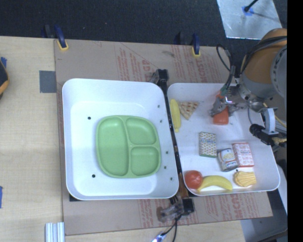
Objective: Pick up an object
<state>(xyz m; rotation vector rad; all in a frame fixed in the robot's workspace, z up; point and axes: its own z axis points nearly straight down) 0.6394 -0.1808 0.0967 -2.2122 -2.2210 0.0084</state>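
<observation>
Holding a green plate [127, 146], left bin [76, 135], toy foods in right bin [265, 183], jaws [221, 109] grasping orange piece [220, 116]

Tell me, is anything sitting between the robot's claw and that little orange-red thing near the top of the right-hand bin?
Nothing visible does. The gripper hangs right over the orange-red object in the right bin, with no other item between them. Its closest neighbour, the triangular sandwich piece, lies off to the left, apart from it.

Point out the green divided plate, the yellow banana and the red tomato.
Green plastic divided plate [127, 146]: camera view, on the ridge where its three compartments meet.
Yellow curved banana [215, 183]: camera view, middle of its curve.
Round red tomato [193, 178]: camera view, centre of its top.
</observation>
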